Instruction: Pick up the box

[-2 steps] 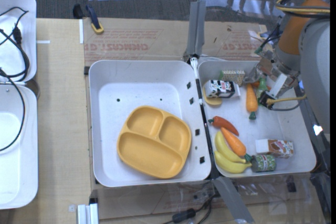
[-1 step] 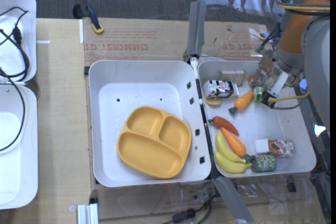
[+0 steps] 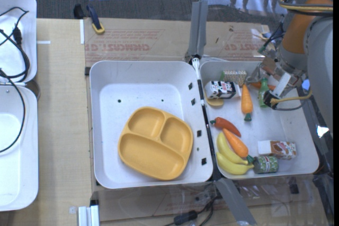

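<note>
Near the right bin's (image 3: 310,137) front edge, the box (image 3: 277,149) crowds a can (image 3: 265,164); gripper (image 3: 265,88) far off, grip state unclear.

The cardboard sheet (image 3: 159,39) behind the bins bears inverted red lettering, seemingly "CHEMC21".

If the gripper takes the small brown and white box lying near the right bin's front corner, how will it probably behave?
The box looks like thin carton, so it is probably light and may dent under a hard squeeze. It lies flat on the right bin floor, so it should slide rather than roll. A pushed box might nudge the green can beside it.
</note>
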